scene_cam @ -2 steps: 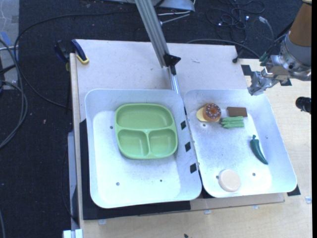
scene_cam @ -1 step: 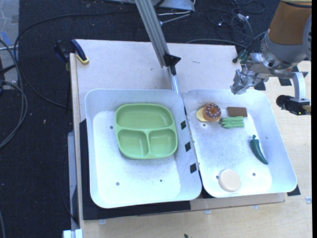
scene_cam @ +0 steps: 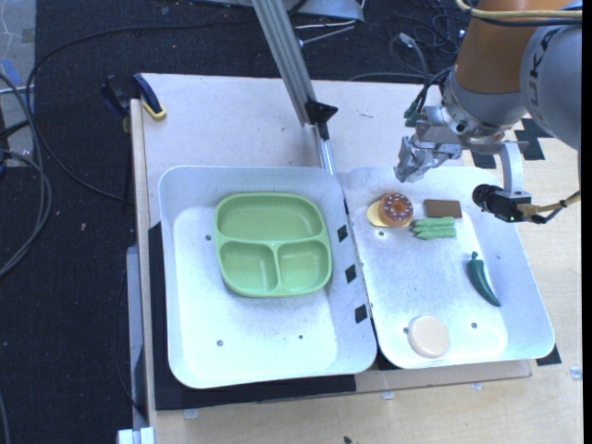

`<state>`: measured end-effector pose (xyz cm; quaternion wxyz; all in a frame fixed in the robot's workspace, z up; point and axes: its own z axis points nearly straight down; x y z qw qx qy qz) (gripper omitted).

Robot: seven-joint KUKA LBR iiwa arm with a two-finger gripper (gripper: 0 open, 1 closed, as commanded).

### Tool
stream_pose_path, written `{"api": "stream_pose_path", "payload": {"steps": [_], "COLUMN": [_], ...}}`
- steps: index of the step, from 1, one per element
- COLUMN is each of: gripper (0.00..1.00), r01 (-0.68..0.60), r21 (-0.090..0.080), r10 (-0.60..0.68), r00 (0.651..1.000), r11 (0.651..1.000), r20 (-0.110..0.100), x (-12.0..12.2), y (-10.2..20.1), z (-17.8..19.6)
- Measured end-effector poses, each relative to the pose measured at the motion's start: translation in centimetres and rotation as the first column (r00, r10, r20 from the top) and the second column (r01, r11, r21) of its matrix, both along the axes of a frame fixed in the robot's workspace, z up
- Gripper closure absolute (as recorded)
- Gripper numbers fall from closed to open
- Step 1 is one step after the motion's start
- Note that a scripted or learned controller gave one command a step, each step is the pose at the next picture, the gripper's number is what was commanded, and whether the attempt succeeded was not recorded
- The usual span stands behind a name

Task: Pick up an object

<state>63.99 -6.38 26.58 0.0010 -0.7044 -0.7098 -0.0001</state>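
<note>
Seemingly we have barely begun: our claw hangs above the right bin's far edge, its grip unreadable, while the donut lies unlifted just below.

Two bins side by side on the worktop, edges touching in the middle. Left bin holds a three-compartment tray, sitting toward its back half. Right bin: donut at back-left, lying on a flat disc; bean bundle just right of the donut, w/ a small block right behind it. Pepper further right, nearer the front. Round puck at front, well apart from the rest. Pincer hangs over the bin's back edge, behind the donut. Clamp at worktop's back-left corner.
</note>
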Motion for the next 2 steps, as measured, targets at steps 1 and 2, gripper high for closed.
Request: {"api": "stream_pose_path", "payload": {"steps": [1, 2], "gripper": [1.0, 1.0], "r01": [0.001, -0.001], "r21": [-0.001, 0.0], "r10": [-0.001, 0.001], "r00": [1.0, 1.0], "r11": [1.0, 1.0], "r20": [-0.001, 0.0], "x": [-0.4, -0.9], "y": [4.9, 11.1], "z": [-1.8, -2.9]}}
